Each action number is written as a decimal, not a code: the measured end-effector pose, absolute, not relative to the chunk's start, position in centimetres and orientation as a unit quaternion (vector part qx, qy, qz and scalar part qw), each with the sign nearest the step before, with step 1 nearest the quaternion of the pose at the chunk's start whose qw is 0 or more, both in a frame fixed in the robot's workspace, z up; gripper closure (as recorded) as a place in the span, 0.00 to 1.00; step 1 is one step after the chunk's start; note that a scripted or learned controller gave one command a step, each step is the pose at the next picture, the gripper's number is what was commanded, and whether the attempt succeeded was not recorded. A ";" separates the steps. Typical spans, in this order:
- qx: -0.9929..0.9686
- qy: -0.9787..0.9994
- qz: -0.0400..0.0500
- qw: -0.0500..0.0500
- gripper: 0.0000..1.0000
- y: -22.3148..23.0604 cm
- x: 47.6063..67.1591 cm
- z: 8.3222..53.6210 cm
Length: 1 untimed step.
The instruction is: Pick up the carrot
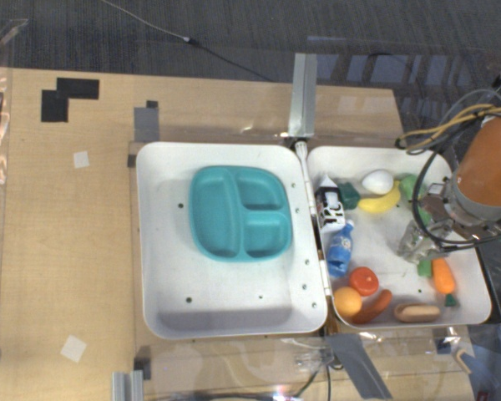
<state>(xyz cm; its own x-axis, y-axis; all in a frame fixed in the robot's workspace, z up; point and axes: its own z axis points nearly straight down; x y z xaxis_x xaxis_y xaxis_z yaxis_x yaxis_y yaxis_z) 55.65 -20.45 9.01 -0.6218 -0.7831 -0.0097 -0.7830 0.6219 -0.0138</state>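
Wooden bench bears two white bins, and over the right bin the gripper is seen, its state impossible to tell, with the carrot lying just beside it, a teal tray sitting in the left bin

A teal divided plate lies in the middle of the left bin. In the right bin, a white egg sits near the far edge, touching a yellow banana. A black-and-white carton and a blue bottle lie along its left wall. At the near left corner rest an orange, a red tomato and a sausage; a bread roll lies by the near edge.
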 end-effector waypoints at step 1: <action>-0.435 0.901 -0.003 0.006 0.00 -20.4 55.6 8.9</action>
